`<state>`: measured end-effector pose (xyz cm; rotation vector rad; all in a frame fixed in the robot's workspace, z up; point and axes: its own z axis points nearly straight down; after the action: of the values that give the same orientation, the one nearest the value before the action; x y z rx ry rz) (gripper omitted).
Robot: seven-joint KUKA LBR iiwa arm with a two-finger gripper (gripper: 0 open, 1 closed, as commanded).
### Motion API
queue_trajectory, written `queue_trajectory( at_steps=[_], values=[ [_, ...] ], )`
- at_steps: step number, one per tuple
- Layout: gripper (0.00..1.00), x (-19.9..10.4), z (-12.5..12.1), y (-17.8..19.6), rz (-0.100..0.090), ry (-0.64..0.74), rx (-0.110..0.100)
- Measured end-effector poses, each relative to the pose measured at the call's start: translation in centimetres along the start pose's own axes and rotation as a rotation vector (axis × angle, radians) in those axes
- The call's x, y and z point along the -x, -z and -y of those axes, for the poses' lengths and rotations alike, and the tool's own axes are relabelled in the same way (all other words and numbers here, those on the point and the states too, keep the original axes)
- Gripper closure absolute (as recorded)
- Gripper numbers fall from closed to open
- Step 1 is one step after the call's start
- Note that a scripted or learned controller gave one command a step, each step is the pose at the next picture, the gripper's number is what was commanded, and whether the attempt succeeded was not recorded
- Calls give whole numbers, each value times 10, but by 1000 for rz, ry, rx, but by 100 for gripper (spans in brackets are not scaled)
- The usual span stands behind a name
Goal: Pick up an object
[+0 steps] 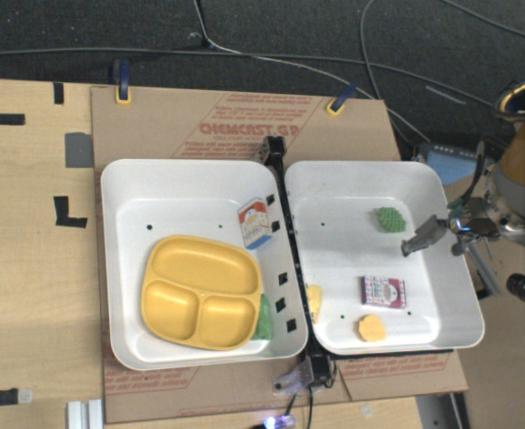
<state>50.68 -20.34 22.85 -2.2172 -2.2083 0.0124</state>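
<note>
Left bin (119, 239): holding a yellow divided plate (201, 291), a small carton (256, 223), a green thing (264, 318).
Right bin (441, 329): holding a green ball (390, 218), a red card box (383, 290), a yellow disc (371, 329).
Gripper (419, 239): hanging over the right bin's right side, near the green ball.

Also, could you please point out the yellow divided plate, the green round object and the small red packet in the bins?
yellow divided plate (201, 290), camera view, on the ridge where its compartments meet.
green round object (390, 218), camera view, on the middle of its bumpy top.
small red packet (383, 291), camera view, on the middle of its printed face.

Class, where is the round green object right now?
The green object lies in the right bin, near its upper right, just left of the end effector.
</note>
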Motion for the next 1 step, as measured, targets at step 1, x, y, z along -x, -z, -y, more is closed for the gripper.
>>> queue_trajectory(
  at_steps=[1],
  values=[
    [0,-1,-3,7,3,5,13]
  ],
)
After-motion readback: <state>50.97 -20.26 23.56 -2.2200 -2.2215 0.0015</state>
